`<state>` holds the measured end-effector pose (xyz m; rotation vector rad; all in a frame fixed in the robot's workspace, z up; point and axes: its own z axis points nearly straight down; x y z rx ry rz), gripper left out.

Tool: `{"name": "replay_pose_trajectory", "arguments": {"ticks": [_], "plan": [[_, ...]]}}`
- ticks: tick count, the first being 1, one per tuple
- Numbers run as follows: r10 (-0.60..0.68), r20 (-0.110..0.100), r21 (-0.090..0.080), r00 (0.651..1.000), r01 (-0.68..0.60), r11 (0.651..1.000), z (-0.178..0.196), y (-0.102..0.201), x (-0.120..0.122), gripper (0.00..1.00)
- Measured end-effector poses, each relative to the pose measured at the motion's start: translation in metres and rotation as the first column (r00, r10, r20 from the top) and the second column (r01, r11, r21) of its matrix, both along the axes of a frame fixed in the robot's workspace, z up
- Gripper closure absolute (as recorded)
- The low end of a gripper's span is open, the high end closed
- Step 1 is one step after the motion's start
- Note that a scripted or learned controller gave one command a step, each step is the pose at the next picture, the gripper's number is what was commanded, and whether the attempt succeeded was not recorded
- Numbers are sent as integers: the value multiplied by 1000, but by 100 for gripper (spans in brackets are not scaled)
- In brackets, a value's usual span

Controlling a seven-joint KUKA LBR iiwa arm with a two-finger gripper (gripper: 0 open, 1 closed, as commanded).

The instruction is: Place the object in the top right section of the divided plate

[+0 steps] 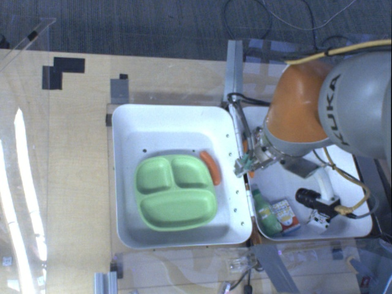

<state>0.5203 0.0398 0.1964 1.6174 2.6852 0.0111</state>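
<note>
A green divided plate (176, 208) lies in the left white bin (125, 182), with two small sections at the back and one large section in front. An orange sausage-shaped object (211, 166) lies slantwise along the right rim of the plate's top right section; I cannot tell whether it rests inside the section or just beside it. My gripper (247, 163) hangs over the wall between the two bins, to the right of the orange object and apart from it. The grey and orange arm covers much of the right bin.
In the right bin (361, 225), a green bottle (265, 213) and a small colourful carton (285, 216) lie near the front left corner. A metal post (234, 72) stands behind the bins. Bare wooden bench spreads to the left.
</note>
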Motion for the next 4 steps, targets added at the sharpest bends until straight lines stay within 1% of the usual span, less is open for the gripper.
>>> {"name": "replay_pose_trajectory", "arguments": {"ticks": [1, 2, 3, 4], "plan": [[-41, -5, -1, 999, 41, 999, -12, -14, 20, 100], [94, -3, -2, 996, -94, 996, 12, -4, 9, 100], [147, -3, -2, 989, -147, 989, 14, 26, 20, 100], [252, -4, -3, 968, -252, 968, -11, -18, 29, 100]]}}
